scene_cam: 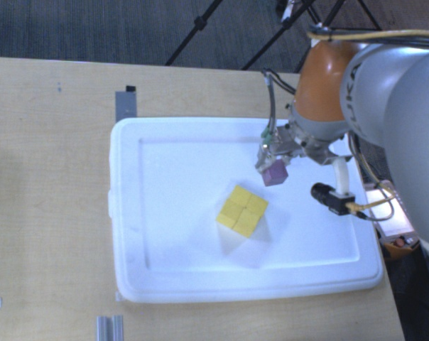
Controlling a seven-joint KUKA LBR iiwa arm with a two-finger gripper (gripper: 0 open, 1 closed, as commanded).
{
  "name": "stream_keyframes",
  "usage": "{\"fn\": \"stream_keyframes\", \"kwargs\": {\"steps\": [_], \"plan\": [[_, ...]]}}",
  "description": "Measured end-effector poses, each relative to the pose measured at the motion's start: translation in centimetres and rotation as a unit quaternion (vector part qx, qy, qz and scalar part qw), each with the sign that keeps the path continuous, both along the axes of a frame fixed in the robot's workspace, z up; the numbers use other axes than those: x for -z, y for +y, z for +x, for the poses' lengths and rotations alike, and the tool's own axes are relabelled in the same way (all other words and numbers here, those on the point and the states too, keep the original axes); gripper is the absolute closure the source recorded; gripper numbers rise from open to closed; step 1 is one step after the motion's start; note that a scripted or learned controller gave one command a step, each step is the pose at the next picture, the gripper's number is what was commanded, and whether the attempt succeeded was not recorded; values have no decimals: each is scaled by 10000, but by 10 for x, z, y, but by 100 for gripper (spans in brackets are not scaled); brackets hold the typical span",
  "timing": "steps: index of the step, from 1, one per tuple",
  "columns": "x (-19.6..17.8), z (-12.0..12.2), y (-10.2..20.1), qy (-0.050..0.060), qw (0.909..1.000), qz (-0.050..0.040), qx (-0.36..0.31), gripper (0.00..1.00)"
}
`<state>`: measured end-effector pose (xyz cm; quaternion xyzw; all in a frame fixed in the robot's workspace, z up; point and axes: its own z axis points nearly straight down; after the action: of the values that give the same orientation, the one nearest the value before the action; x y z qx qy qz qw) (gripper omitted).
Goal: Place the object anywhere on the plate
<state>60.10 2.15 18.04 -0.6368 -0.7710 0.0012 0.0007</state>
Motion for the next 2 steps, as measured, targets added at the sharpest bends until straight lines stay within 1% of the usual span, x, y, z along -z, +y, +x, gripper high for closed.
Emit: {"fn": "stream_keyframes", "kwargs": {"steps": [1,2], "plan": [[0,-67,71,6,10000,4,95,100],[0,14,-77,-1,9998,-1,217,100]]}}
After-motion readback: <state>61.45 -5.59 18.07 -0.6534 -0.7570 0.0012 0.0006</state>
